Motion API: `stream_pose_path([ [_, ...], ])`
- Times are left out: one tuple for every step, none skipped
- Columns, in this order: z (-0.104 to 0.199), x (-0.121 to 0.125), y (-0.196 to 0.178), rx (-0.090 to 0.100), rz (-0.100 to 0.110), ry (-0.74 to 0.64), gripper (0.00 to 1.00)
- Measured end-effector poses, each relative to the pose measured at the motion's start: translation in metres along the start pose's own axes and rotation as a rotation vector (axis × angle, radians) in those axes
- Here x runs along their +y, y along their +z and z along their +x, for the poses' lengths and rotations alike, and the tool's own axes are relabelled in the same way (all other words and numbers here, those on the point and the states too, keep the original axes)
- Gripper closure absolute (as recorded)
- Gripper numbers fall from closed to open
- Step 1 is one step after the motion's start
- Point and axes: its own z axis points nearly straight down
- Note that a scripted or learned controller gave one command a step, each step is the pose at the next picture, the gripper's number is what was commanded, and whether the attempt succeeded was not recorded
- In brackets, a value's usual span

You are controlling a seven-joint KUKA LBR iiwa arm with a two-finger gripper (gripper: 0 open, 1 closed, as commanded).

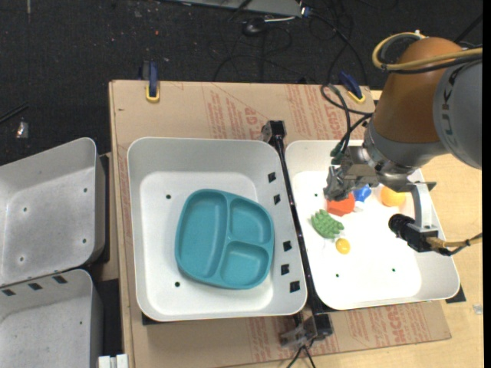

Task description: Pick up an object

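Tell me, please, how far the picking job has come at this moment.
Done: the gripper is down in the right bin, directly over the orange object. In hand: nothing visibly held. Left: grasping and lifting. The green object and the teal plate lie untouched.

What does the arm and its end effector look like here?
The arm is grey with a broad orange band and dark lettering on its side. Black cables loop beside it. The end effector is dark grey metal, compact and blocky.
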Motion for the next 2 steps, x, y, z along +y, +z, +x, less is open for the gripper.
stream_pose_path([
  [0.047, 0.028, -0.008, 0.001, 0.0, 0.0, 1.0],
  [0.098, 0.064, -0.005, 0.001, 0.0, 0.0, 1.0],
])
